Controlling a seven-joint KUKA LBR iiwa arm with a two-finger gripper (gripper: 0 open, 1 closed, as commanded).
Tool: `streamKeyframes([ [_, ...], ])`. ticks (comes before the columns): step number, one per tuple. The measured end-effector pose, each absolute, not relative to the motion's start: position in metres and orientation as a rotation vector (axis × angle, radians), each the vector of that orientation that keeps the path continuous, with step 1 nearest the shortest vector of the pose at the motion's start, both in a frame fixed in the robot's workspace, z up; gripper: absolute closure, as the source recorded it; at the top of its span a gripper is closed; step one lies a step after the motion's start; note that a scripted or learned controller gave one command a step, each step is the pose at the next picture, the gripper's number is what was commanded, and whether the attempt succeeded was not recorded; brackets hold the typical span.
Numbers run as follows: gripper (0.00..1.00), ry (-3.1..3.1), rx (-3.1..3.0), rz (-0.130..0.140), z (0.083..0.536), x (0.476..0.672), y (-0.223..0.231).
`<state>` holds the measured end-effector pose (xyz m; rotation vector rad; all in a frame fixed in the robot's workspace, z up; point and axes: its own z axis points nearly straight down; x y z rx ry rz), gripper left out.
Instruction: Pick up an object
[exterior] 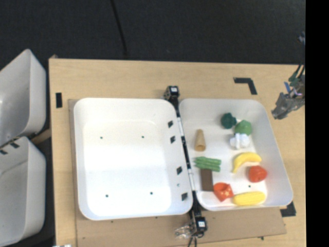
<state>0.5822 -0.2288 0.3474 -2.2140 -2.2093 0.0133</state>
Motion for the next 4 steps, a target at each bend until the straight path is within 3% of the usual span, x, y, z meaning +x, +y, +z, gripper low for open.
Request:
streamKeyframes([
  [1,1.0,-2.235,-2.226,-0.007,0.438,0.622,-0.228],
  [2,1.0,-2.241,-2.228,-0.011,0.559,0.653,-0.228],
  [3,1.0,-2.212,-2.217,0.011,0.417,0.635,-0.229],
  [4,1.0,-2.237,-2.227,-0.009,0.519,0.671,-0.228],
])
